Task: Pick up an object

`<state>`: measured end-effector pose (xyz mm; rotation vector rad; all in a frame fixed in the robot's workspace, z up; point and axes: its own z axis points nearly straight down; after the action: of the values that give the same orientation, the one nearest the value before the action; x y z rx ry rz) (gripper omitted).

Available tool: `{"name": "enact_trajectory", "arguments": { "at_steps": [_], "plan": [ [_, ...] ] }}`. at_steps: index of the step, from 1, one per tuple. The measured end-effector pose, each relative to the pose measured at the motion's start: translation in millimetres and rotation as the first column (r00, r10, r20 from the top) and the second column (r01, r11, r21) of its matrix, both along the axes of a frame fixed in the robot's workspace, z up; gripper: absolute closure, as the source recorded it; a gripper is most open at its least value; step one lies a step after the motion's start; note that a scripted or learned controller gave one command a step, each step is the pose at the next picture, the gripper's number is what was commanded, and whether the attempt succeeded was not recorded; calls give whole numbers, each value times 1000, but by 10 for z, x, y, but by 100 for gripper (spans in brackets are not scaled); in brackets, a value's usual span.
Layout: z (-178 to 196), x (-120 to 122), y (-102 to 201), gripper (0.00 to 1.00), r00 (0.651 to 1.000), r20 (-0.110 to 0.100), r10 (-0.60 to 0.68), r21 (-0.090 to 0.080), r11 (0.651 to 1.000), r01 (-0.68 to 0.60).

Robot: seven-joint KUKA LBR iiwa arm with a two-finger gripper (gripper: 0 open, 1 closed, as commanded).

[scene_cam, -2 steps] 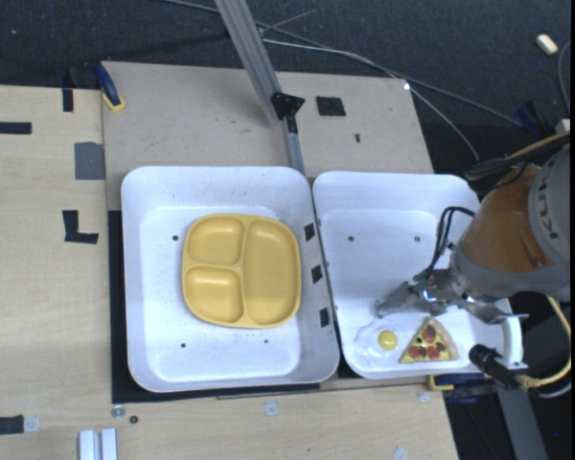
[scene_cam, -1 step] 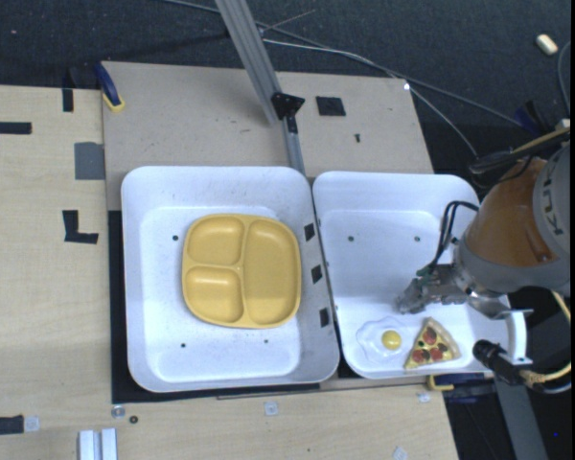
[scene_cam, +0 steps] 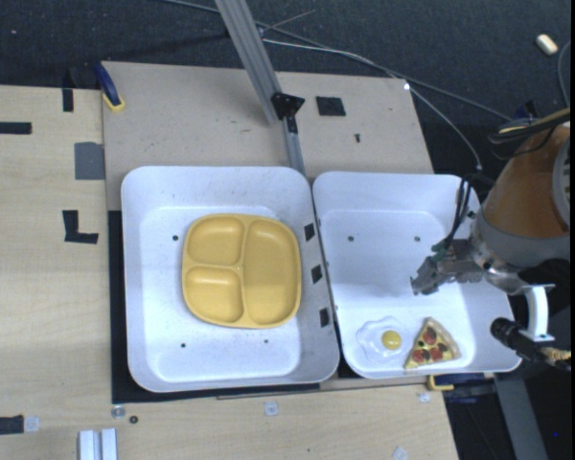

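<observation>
My gripper [scene_cam: 429,280] (whether clenched or released, I cannot tell) hangs just above the toy pizza slice [scene_cam: 432,344], so I'd descend squarely before closing.

You're looking down from one fixed camera above the bench [scene_cam: 220,103], tilted, taking in both white bins [scene_cam: 134,257], arm [scene_cam: 532,199] entering from the right.

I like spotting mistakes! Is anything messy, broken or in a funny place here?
Nothing stands out. The yellow plate lies flat in the left bin. The toy egg and pizza slice lie side by side in the right bin, near its front edge.
</observation>
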<state>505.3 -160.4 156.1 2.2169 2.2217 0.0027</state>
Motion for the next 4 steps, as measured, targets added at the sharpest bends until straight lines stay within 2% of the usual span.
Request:
{"name": "enact_trajectory", "arguments": {
  "at_steps": [2,3,4],
  "plan": [
    [1222,-18,88,100,1000,2,0,-1,1000,0],
    [1174,-37,637,100,1000,-5,4,2,1000,-4],
    [977,-41,1154,100,1000,-6,4,2,1000,-4]
  ]
}}
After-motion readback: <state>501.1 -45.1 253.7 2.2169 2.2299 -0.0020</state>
